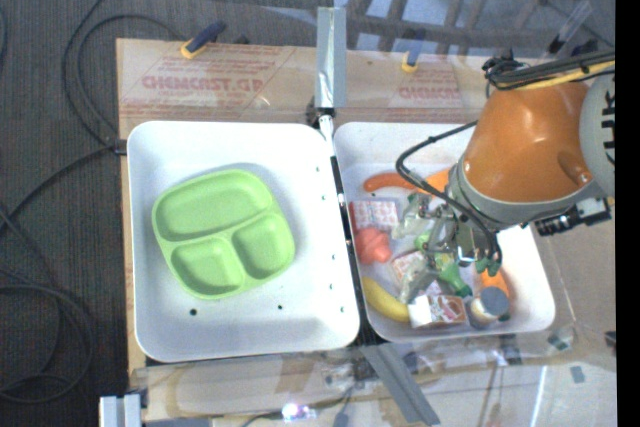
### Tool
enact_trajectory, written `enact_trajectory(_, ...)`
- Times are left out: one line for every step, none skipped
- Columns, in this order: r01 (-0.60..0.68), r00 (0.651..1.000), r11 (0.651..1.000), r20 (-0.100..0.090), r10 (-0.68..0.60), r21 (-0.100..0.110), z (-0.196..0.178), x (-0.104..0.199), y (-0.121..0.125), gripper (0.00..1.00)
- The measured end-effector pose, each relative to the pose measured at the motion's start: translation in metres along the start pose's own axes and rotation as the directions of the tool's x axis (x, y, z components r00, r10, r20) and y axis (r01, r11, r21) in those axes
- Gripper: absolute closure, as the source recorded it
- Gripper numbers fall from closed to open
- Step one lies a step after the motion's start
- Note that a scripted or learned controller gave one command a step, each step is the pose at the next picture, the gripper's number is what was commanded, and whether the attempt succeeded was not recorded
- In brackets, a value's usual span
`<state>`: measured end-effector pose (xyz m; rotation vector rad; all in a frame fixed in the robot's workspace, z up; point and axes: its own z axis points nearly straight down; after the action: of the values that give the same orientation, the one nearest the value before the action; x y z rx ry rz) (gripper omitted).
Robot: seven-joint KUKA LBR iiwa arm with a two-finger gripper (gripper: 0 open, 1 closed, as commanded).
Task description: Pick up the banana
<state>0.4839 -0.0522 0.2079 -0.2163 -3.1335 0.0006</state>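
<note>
The banana [385, 300] is yellow and lies near the front edge of the right bin [530, 300], left of centre, partly tucked under other items. My gripper [440, 250] hangs low over the clutter in the middle of that bin, up and to the right of the banana. The arm's orange band [525, 150] looms above it and hides the bin's right part. Nothing can be made out in the gripper's hold.
Around the banana lie a pink-red item [372, 245], a printed packet [375, 213], an orange piece [385, 183], a small box [436, 311] and a can [487, 307]. The left bin [160, 325] holds a green divided tray [225, 233].
</note>
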Motion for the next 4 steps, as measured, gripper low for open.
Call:
enact_trajectory(0.117, 0.993, 0.993, 0.004, -0.117, -0.001, -0.049, 0.000, 0.008, 0.00)
enact_trajectory(0.350, 0.937, 0.937, 0.000, -0.350, -0.001, 0.024, 0.007, 0.046, 0.00)
enact_trajectory(0.357, 0.934, 0.934, 0.002, -0.357, -0.001, 0.024, -0.022, -0.007, 0.00)
enact_trajectory(0.247, 0.969, 0.969, 0.004, -0.247, -0.003, 0.023, -0.104, -0.032, 0.00)
